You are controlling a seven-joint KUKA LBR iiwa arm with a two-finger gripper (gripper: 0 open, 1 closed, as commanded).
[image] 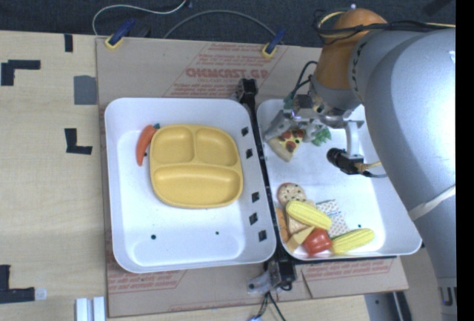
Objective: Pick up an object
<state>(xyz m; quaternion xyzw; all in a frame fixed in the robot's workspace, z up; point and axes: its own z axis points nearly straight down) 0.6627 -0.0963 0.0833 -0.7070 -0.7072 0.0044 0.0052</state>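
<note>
From the camera view, the gripper (pixel 292 125) sits low in the right bin (pixel 385 197), its jaws grasping a toy pizza slice (pixel 285 143) near the bin's far left corner. Toy corn cobs (pixel 309 214), a cookie (pixel 291 193) and a tomato (pixel 318 241) lie nearer. The left bin (pixel 126 186) holds a yellow divided plate (pixel 196 165) and a carrot (pixel 144 143).

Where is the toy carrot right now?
The toy carrot lies in the left bin, near its upper left corner, right beside the left edge of the yellow divided plate, far from the gripper over the right bin.
</note>
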